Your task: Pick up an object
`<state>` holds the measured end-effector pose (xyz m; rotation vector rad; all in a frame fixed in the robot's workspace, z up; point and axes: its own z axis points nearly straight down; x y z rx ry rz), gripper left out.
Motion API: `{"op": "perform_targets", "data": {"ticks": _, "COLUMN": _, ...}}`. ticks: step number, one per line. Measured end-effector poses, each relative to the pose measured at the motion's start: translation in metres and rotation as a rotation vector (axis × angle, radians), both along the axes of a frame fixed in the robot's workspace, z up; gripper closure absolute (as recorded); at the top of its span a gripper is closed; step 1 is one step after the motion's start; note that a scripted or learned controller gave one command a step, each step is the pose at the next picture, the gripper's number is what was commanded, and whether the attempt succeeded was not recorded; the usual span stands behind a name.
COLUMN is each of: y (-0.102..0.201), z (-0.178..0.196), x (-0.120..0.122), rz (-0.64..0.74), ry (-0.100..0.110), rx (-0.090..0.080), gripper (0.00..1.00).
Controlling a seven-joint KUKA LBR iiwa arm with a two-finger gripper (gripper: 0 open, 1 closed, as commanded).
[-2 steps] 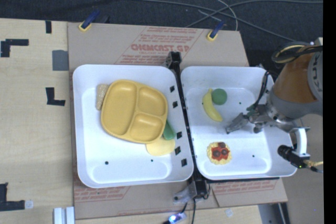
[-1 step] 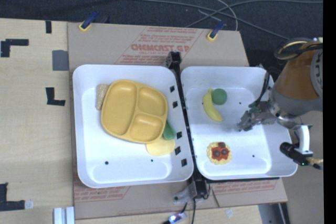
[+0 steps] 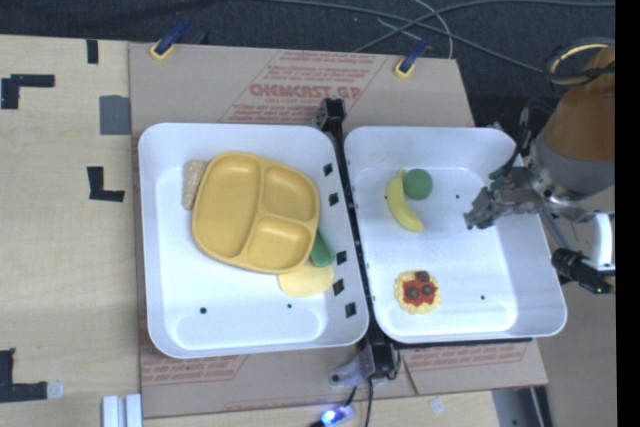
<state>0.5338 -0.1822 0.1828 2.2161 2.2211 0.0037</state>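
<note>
Banana [image 3: 403, 204] is the yellow, bent thing in the right bin [image 3: 500, 260]. It is short and smooth, and it lies flat on the white floor. One green ball [image 3: 418, 183] touches the banana near its top end. One small round pizza toy [image 3: 418, 291] lies lower down from the banana, well apart from it. It is pale yellow with red and dark spots on top. So the right bin has three things in all: one banana, one ball, one pizza toy.

The gripper [image 3: 482, 212] is dark and hangs over the right bin, to the right of the banana and apart from it. Nothing can be seen between its tips. I cannot tell if it is spread or pinched, because it is too dark and small.

The left bin [image 3: 165, 245] sits on the other side of the banana. It has one big yellow tray [image 3: 255, 211] with three parts. One tan thing [image 3: 192, 183] peeks out at the tray's far side. One green thing [image 3: 322, 252] and one pale yellow thing [image 3: 305, 281] peek out from under the tray's edge nearest the banana.

There are two white bins, side by side and touching.
</note>
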Motion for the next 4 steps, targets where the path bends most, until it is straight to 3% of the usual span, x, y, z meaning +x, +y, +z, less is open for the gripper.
{"op": "perform_targets", "data": {"ticks": 1, "y": 0.004, "z": 0.043, "x": 0.003, "rz": 0.0, "ry": 0.002, "rx": 0.0, "gripper": 1.0}}
{"op": "perform_targets", "data": {"ticks": 2, "y": 0.005, "z": 0.061, "x": 0.004, "rz": -0.001, "ry": 0.004, "rx": 0.001, "gripper": 1.0}}
{"op": "perform_targets", "data": {"ticks": 4, "y": 0.112, "z": 0.054, "x": 0.02, "rz": 0.004, "ry": 0.005, "rx": 0.002, "gripper": 1.0}}
